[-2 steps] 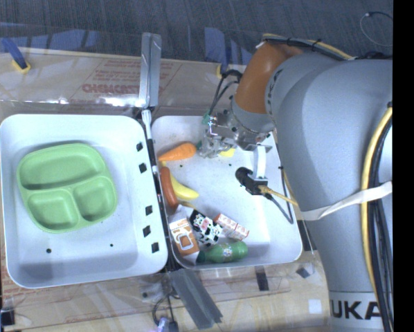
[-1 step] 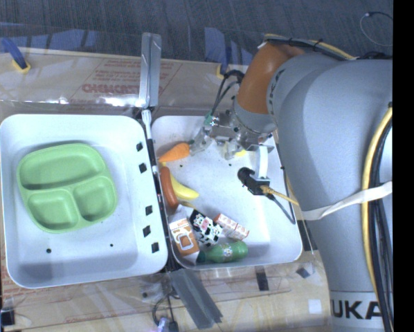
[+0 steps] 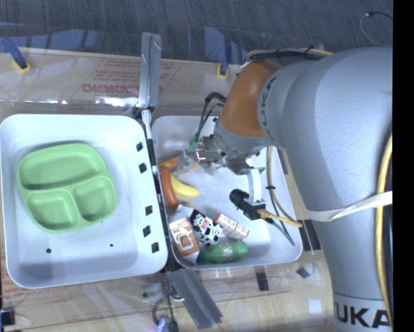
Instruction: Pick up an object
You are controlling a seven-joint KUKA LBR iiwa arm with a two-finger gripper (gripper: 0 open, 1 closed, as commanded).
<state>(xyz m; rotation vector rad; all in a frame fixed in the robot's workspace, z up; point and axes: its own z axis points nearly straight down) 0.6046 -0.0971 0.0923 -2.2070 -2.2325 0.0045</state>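
**Q:** Camera view. Where are you?

**A:** My claw sits low over the right bin, towards its back-left corner. My arm reaches in from the right, with the orange band just above the wrist. From this slant I cannot tell whether the claw is spread or pressed together.

**Q:** What is there to pick?

**A:** A yellow banana lies just in front of the claw, close to it. Whether they touch, I cannot tell. The banana rests against an orange-red sausage-shaped piece that runs along the bin's left wall. Four things are huddled together at the front-left corner:
- an orange carton
- a black-and-white spotted piece
- a small red-and-white box
- a green rounded piece, nearest the front wall

**Q:** And the other side?

**A:** The left bin holds a green divided tray with three compartments, lying flat and well apart from the claw. Both bins sit side by side on the counter.
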